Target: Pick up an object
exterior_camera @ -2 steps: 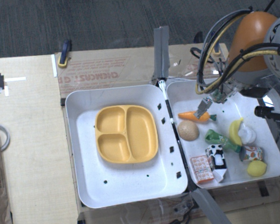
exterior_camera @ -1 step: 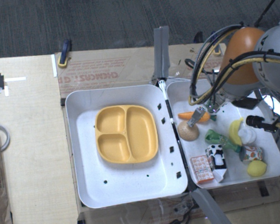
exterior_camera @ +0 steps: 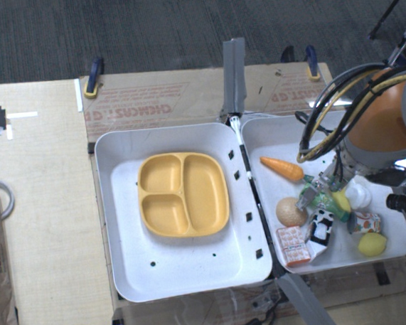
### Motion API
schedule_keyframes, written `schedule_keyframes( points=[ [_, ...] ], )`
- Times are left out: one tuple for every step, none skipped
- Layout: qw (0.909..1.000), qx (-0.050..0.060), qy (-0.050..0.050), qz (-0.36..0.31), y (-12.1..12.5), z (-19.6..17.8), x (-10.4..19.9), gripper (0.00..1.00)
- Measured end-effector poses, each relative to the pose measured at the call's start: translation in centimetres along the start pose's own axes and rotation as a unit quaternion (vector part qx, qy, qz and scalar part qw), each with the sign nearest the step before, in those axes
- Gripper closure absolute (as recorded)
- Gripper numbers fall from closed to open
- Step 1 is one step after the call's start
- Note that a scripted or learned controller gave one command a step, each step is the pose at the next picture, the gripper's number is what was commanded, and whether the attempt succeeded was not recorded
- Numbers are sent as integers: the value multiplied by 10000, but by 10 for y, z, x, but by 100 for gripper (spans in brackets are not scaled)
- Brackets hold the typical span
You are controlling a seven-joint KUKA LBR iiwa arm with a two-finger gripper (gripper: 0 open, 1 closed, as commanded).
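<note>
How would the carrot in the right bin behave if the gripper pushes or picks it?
The carrot tapers to a point, so a push would probably swing it in an arc rather than roll it straight. It looks like smooth, rigid plastic, so probably light and somewhat slippery. It lies apart from the clutter, so grasping across its thick end seems easiest.

We take this for a robotics lab rather than a home. We see a pale wooden bench [exterior_camera: 36,210] carrying two shallow white bins [exterior_camera: 116,224], backed by a cardboard sheet [exterior_camera: 154,98] held down with blue clamps [exterior_camera: 95,76]. A grey arm with an orange band [exterior_camera: 384,116] trails thick black cables [exterior_camera: 333,99]. Left of the gripper [exterior_camera: 318,188], one bin holds a yellow divided plate [exterior_camera: 183,194]; beside it lie toy foods such as a carrot [exterior_camera: 282,168]. Grey carpet [exterior_camera: 175,18] lies beyond.
</note>
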State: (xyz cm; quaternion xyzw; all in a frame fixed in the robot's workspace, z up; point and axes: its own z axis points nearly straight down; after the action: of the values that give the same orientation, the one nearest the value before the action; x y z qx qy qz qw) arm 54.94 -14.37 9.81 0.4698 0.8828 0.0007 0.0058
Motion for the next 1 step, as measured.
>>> schedule_keyframes(
  points=[
    [9960,19,32,-898,79,-43,-11,0]
  ],
)
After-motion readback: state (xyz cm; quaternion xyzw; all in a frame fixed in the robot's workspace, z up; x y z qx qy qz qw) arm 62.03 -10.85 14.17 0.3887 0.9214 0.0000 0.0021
